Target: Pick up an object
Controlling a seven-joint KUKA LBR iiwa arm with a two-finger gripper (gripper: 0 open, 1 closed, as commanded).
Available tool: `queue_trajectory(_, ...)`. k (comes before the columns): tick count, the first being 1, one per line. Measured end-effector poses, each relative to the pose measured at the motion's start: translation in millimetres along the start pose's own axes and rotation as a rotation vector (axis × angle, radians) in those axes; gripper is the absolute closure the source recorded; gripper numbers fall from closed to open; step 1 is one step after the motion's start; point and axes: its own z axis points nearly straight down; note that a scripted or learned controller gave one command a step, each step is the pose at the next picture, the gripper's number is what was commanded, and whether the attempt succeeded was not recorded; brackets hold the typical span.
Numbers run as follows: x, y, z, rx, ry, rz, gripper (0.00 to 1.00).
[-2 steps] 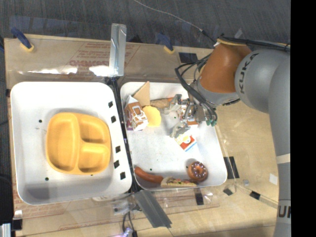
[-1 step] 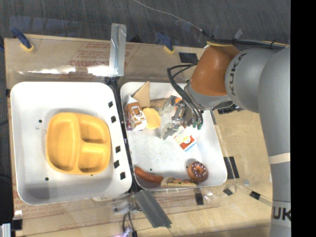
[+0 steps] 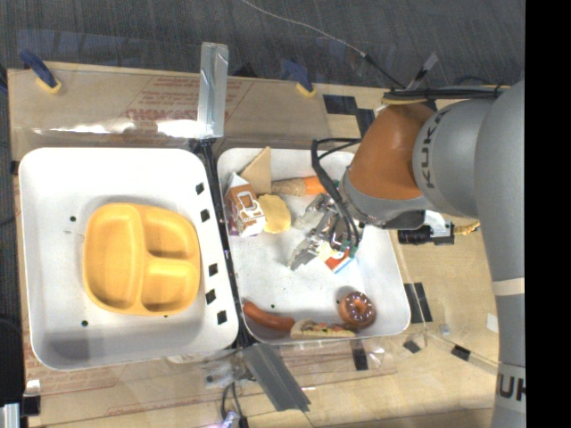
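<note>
A cardboard-covered table (image 3: 134, 96) is sitting on dark carpet (image 3: 107, 7). In the right bin (image 3: 393, 266), the hot dog (image 3: 266, 316) is lying lengthwise, left to right. The end effector (image 3: 308, 252) is hanging over the bin floor, spread, pinching nothing.

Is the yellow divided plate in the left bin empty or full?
Empty. The yellow plate lies flat in the left bin, and its compartments show only bare yellow surface.

tray (image 3: 141, 259): glossy yellow plastic; bins (image 3: 53, 239): smooth white plastic; bench (image 3: 116, 96): matt cardboard
</note>
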Motion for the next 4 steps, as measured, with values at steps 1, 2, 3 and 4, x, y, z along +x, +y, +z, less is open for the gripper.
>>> queue_trajectory(1, -43, 57, 1, 0.000, 0.000, 0.188, 0.00)
queue_trajectory(2, -44, 58, -11, 0.001, -0.002, 0.180, 1.00)
queue_trajectory(3, -8, 94, -104, -0.003, -0.008, 0.073, 1.00)
queue_trajectory(4, -7, 94, -111, 0.001, -0.005, 0.067, 1.00)
